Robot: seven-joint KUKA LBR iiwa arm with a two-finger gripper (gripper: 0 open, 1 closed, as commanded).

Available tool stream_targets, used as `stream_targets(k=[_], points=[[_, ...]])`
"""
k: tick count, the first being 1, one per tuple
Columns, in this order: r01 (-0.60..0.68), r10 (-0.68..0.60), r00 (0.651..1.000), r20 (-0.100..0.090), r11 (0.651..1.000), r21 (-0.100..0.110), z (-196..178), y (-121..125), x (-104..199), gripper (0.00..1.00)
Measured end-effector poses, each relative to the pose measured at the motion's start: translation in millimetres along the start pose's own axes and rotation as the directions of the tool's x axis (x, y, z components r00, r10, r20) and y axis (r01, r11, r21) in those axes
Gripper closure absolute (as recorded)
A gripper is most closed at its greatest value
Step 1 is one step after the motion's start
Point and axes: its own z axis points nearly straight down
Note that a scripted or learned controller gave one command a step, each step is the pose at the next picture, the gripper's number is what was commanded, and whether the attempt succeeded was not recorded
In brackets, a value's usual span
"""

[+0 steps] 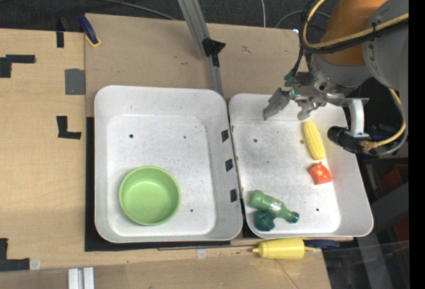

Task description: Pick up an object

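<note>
My gripper [290, 108] hangs over the far edge of the right bin [345, 214], open, with nothing between its fingers. A yellow corn cob [313, 140] lies just to its right and nearer the camera. Below the cob sits a small orange-red block [320, 174]. A green bottle-shaped toy [271, 204] rests near the bin's front edge, beside a dark teal piece [264, 220]. The left bin [113, 115] holds a light green bowl [150, 195] in its front left part.
A yellow bottle [282, 249] lies on the bench just outside the front rim of the right bin. A grey metal pole [192, 8] slants down to the seam between the bins. Cables loop behind the arm.
</note>
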Motion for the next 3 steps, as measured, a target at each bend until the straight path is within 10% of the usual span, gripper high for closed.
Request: stream_targets(k=[3], points=[[-0.002, 0.002, 1.0, 0.001, 1.0, 0.005, 98.0, -12.5, -11.5, 0.0]])
